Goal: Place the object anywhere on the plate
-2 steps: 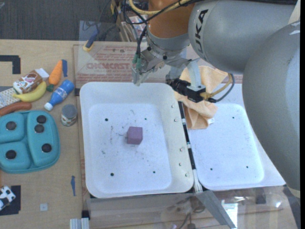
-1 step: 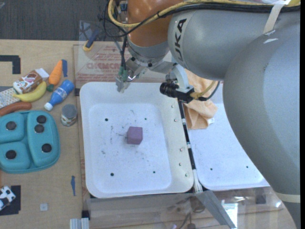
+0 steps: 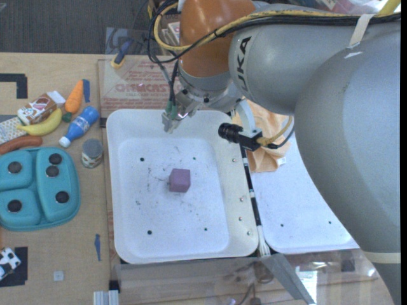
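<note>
A small purple cube (image 3: pixel 179 180) lies near the middle of the left white bin (image 3: pixel 127 234). My gripper (image 3: pixel 170 123) hangs over the back part of that bin, behind the cube and well apart from it. Its fingers are shut with nothing between them. The teal divided plate (image 3: pixel 35 186) rests on the wooden bench left of the bin, with dark spots in its compartments.
Toy food lies behind the plate: a banana (image 3: pixel 39 126), a carrot (image 3: pixel 76 96), a blue bottle (image 3: pixel 80 126), a small can (image 3: pixel 92 152) and a sausage (image 3: pixel 18 145). The right bin (image 3: pixel 305 196) holds a crumpled yellow-orange bag (image 3: pixel 267 142) under the arm.
</note>
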Motion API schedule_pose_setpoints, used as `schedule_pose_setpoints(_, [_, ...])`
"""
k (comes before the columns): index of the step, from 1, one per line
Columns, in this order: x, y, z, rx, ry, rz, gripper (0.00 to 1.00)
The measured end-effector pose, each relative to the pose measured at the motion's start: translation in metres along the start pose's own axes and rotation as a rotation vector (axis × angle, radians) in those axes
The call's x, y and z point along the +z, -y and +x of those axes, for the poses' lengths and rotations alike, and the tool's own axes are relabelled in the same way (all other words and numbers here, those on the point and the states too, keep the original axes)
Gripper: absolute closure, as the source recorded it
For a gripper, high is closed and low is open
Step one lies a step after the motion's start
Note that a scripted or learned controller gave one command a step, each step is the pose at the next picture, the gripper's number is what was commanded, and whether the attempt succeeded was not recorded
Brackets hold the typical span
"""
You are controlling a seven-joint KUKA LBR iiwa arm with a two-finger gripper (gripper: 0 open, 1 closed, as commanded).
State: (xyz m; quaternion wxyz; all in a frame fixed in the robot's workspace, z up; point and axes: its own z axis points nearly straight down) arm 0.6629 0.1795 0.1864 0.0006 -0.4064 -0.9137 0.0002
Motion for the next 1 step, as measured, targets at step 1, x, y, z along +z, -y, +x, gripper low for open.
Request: schedule_pose_setpoints(1, [0.0131,-0.0155,0.0135,-0.07,0.002,-0.003,1.0])
